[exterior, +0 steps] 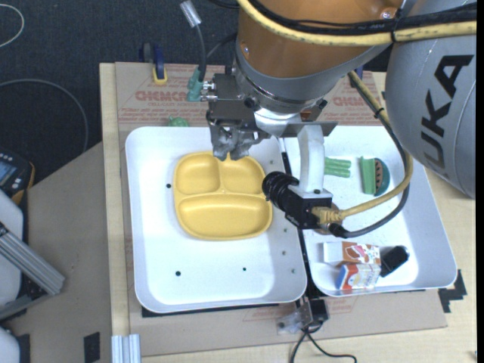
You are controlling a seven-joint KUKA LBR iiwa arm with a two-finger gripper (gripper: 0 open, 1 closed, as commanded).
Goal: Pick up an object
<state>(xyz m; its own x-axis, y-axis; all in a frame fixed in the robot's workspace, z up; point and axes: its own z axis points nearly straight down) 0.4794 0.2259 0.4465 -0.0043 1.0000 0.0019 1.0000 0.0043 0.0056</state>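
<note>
- Two white bins sit side by side on the bench; in the near corner of the right bin (442, 267) lie a small red-and-white carton (357, 266) and a black object (395, 259) just beside it
- Near the middle of the left bin (151, 278) lies the yellow divided plate (221, 195), flat, three compartments facing up
- The plate looks like light, stiff, smooth plastic; I judge it slippery across its broad face, so the thin raised rim or a divider ridge is the likely place to pinch, at its far edge
- The gripper (232, 148) hangs over that far rim, fingers pointing down at it; whether they are spread or closed I cannot tell, and nothing shows between them
- Farther back in the right bin lie a green ridged piece (372, 174) and a green strip (337, 168)
- The bins rest on a cardboard sheet (125, 89) with red print; beyond it, dark floor with cables
</note>
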